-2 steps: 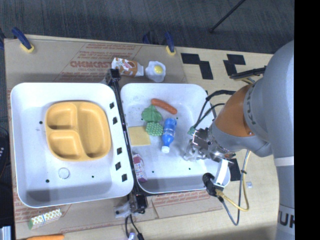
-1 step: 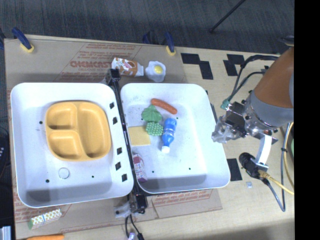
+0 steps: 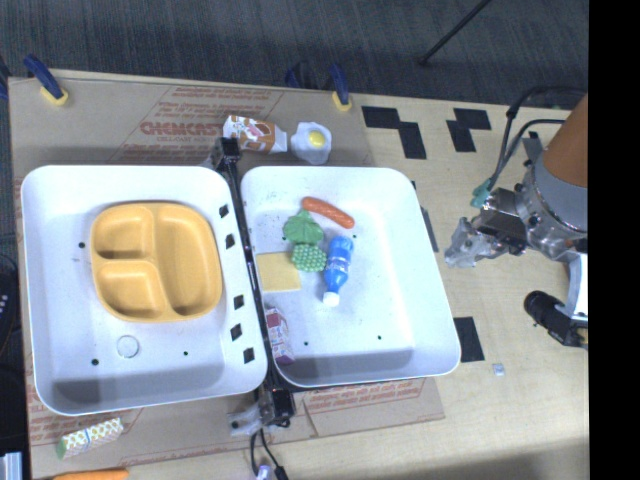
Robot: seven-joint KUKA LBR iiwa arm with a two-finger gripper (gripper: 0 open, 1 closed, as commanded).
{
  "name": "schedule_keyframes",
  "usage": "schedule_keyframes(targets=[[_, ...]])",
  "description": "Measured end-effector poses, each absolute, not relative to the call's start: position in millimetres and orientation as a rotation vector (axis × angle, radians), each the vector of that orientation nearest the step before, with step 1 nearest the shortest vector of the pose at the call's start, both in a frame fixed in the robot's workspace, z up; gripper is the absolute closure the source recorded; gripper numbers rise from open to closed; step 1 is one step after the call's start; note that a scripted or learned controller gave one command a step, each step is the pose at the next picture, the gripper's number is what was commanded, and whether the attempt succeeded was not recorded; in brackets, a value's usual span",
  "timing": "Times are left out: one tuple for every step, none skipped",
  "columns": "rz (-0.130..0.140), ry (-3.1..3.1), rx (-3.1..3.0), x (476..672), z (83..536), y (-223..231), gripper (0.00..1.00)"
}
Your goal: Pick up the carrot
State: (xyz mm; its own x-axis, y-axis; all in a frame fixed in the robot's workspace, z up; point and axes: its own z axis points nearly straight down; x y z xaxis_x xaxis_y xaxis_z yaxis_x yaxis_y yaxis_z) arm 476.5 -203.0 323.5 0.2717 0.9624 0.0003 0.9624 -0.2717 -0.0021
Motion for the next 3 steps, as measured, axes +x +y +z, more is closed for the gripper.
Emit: schedule_keyframes(targets=[[0.004, -1.879, -2.510, 475.7, 154.0, -166.8, 1.00], [0.002, -2.151, -2.288, 476.6, 256.7, -176.4, 1.00], [0.001, -2.398, -2.029, 476.6, 309.9, -202.3, 1.00]])
